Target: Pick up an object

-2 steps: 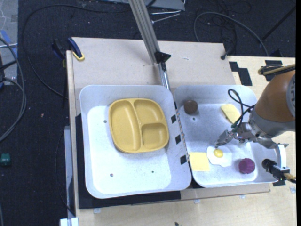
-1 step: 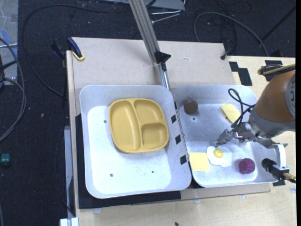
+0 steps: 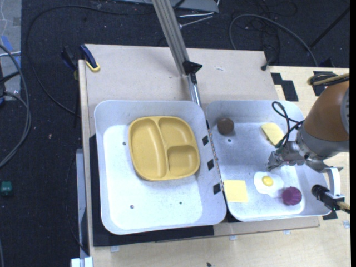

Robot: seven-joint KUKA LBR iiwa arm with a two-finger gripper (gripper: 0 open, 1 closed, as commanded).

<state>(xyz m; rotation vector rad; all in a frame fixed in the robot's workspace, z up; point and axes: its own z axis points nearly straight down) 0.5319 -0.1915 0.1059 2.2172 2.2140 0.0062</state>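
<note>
The right bin (image 3: 245, 149) holds several small items: a brown ball (image 3: 225, 126) at the back left, a pale yellow wedge (image 3: 272, 132) at the back right, a yellow square slice (image 3: 236, 191) at the front left, a fried egg (image 3: 266, 183) and a purple lump (image 3: 291, 196) at the front right. My gripper (image 3: 276, 161) hangs low over the right side of this bin, just behind the egg and in front of the wedge. Nothing shows between its fingers.
The left bin (image 3: 111, 199) carries a yellow divided plate (image 3: 164, 148). A metal pole (image 3: 172, 32) slants down from the back to the seam between the bins. Cables lie on the dark floor around the bench. The arm's orange band (image 3: 328, 113) rises at the right.
</note>
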